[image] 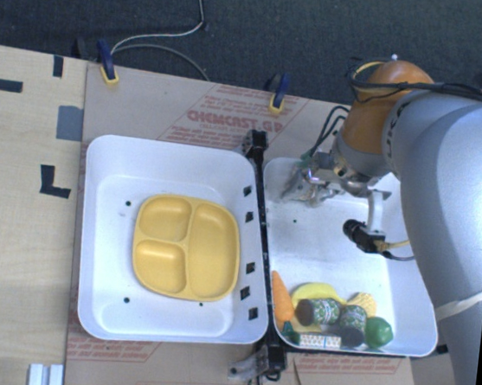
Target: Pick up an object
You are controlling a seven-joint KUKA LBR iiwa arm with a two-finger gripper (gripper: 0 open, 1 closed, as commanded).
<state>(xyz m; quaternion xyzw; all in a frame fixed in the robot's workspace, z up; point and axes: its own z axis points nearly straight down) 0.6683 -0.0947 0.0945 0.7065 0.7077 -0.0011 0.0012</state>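
Two white bins side by side on a cardboard sheet [224, 115], left bin [99, 213] and right bin [411, 295] touching along a black seam of clips. Sheet held at the far edge by two clamps, one [108, 68] at the left corner, another [277, 98] near the middle. Thin cable [168, 37] looping over the dark floor beyond.

In the left bin, a yellow plate [187, 248] with three compartments, lying flat, roughly centred.

In the right bin, everything to pick crowded at the near end. Carrot [280, 297] against the left wall, pointing far-left. Just right of it a banana [320, 291], with a dark speckled fruit [319, 312] touching its near side. Then a second dark piece [353, 318], a corn cob [363, 303] just beyond it, and a green ball [378, 332] nearest the right corner. Small pale strip [324, 339] at the near wall, too blurred to name.

Arm [451, 187] reaching in from the right, orange band [382, 104] above the wrist. Gripper [310, 184] low over the far-left corner of the right bin, well apart from the pile at the near end. Spread or pressed together: cannot tell, too blurred and partly hidden by the wrist.
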